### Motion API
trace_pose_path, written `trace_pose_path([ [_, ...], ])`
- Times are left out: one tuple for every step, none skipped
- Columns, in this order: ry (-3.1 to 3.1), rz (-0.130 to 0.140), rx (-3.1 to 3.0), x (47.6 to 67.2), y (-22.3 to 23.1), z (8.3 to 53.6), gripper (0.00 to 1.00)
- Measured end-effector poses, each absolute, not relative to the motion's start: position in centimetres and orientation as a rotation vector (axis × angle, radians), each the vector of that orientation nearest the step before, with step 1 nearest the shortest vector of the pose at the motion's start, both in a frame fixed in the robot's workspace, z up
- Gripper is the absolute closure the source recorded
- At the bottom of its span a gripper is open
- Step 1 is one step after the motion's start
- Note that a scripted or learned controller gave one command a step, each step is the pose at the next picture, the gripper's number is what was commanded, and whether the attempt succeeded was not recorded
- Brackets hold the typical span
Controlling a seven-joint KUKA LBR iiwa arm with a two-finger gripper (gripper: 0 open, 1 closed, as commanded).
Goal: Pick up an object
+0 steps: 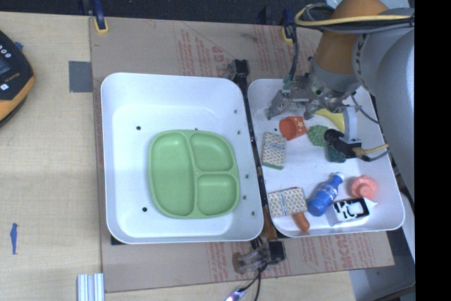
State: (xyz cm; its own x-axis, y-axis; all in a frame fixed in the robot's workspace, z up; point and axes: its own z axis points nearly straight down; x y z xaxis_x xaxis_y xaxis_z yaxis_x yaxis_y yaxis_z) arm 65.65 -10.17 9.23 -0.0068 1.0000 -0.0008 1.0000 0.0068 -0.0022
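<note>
Gripper (291,111): looks spread open to me, nothing between the tips, hanging over the far end of the right bin (301,169)
Closest object: orange-red lump (292,127), just on the near side of the gripper; can't tell if they touch
Rest of that bin: green piece (318,134), two patterned packets (273,150) (287,201), blue bottle (323,195), pink round thing (364,187), small orange bit (301,222)
Hidden: yellow piece (331,118), partly under the arm
Left bin (127,151): green divided plate (194,173)
Cut off: yellow-and-black device (10,77) at the left edge
Writing: black-and-white box (350,209) has bold marks I can't read; faint red print on the cardboard (176,46), also unreadable
</note>
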Motion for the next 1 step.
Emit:
trace_pose_path([
  [-2.225, 0.006, -2.215, 62.67, -10.48, 9.18, 0.00],
])
